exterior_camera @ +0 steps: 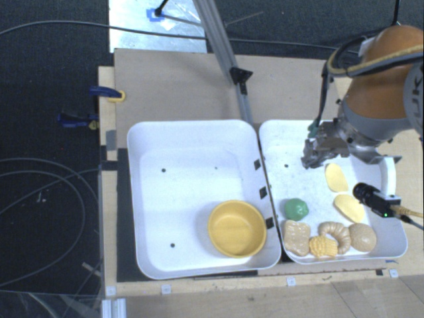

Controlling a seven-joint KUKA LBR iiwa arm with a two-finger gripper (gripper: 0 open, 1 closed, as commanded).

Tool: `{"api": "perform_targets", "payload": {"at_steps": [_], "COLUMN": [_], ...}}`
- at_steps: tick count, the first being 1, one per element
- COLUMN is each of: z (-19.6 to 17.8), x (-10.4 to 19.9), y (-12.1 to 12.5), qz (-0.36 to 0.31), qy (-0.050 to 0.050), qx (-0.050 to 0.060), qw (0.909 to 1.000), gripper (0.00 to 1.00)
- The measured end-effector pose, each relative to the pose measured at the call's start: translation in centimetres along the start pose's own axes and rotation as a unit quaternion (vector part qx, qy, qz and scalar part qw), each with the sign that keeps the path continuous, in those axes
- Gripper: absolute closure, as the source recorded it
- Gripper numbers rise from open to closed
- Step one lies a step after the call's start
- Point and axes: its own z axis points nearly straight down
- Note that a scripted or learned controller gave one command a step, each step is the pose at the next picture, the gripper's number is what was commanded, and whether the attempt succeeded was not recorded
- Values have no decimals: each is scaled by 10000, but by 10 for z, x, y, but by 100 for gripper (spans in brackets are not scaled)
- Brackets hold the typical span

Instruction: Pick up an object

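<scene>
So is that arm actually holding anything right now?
Cannot be told. The gripper hovers over bare floor of the right bin, with nothing visible between its fingers; the food pieces lie apart.

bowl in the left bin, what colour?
Yellow. The bowl shows plainly in the camera view, near the bin's front right corner.

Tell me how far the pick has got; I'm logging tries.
Done: the gripper is over the right bin, near the pale yellow piece. In hand: nothing visible. Left: grasping and lifting; the green ball, corn cob and other toy food lie untouched.
</scene>
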Motion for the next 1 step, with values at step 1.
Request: {"api": "perform_targets", "payload": {"at_steps": [1], "z": [19], "x": [51], "y": [-11], "qz": [-3], "qy": [4], "qx": [4], "qw": [10000], "gripper": [100]}}
